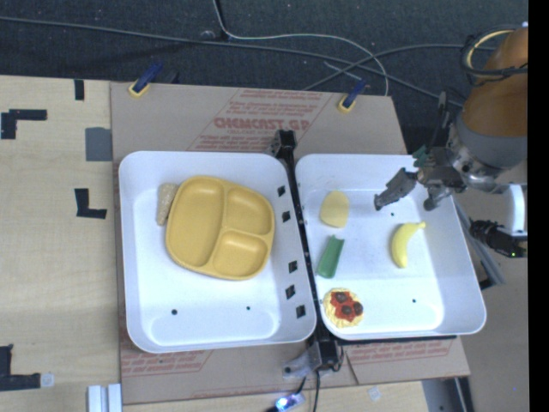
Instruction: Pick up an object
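Note:
The right bin point(446, 312) holds a pale yellow round piece point(335, 209), a green stick point(330, 257), a yellow banana point(405, 243) and a small pizza-like disc with red topping point(344, 308). My gripper point(410, 190) hovers over the upper right part of that bin, above and slightly right of the banana, with its two dark fingers spread open and nothing between them. The arm reaches in from the right edge.
The left bin point(141, 256) holds a yellow divided plate point(219, 227) with a tan sponge-like piece point(165, 202) tucked at its left. A black clip strip point(296, 256) joins the bins. Cables point(283, 37) run across the dark floor behind the bench.

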Controlling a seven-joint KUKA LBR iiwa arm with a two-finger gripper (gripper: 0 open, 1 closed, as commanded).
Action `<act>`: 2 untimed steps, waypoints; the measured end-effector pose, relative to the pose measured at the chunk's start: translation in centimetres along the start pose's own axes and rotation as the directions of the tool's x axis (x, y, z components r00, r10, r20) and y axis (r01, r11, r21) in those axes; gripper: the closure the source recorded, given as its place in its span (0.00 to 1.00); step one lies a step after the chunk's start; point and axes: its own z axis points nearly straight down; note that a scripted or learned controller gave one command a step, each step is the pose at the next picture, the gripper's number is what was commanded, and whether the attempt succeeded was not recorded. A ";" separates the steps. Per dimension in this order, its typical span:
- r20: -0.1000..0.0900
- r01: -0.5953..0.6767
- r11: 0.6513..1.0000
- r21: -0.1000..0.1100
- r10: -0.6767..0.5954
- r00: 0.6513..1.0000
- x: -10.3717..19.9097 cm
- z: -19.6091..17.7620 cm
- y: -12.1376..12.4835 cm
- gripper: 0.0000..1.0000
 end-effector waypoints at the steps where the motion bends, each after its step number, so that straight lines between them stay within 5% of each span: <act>1: 0.002 0.003 1.000 -0.010 -0.003 1.000 0.0 -0.5 0.2 0.00; 2: 0.002 0.002 1.000 -0.006 -0.002 1.000 -0.1 4.2 0.9 0.00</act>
